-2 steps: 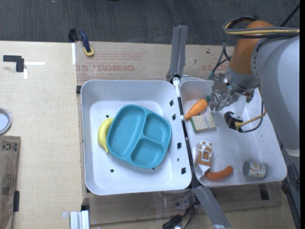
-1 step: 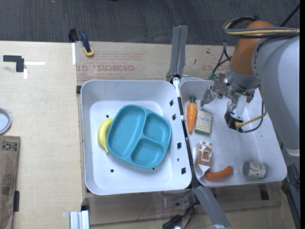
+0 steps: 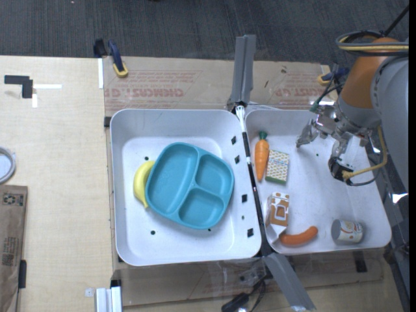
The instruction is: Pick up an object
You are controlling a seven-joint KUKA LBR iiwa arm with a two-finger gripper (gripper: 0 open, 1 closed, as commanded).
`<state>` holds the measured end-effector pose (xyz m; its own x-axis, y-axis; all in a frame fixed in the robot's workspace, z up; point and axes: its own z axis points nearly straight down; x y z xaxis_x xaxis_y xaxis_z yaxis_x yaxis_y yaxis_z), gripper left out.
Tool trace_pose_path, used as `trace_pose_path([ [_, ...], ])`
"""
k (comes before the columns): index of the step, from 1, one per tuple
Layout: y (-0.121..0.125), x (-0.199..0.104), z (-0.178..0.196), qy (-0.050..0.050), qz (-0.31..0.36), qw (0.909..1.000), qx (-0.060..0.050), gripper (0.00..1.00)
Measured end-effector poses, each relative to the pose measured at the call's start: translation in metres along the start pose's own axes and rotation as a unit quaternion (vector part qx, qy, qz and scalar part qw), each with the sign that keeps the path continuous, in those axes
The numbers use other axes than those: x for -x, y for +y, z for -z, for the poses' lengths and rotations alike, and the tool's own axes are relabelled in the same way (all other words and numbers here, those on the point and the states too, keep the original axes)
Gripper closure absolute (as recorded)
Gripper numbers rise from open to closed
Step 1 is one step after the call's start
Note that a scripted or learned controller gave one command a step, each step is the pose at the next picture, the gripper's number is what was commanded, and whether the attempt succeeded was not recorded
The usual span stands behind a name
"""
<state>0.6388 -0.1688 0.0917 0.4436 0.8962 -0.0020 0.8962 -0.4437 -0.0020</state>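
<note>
My gripper hangs over the back of the right bin, open, with nothing between its fingers. In that bin's left half lie an orange carrot and, beside it, a green-and-white checkered block. Nearer the front are a small orange-and-white carton, an orange sausage and a small can on its side. All of them lie apart from the gripper, to its left or in front of it.
The left bin holds a blue divided plate with a yellow banana tucked against its left edge. A grey divider post rises between the bins. A loop of cable hangs from the wrist.
</note>
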Motion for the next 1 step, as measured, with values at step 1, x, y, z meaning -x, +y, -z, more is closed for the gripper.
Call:
trace_pose_path([
  [1, 0.0322, 0.0199, 0.1004, 0.000, 0.008, 1.0000, 0.001, 0.00],
])
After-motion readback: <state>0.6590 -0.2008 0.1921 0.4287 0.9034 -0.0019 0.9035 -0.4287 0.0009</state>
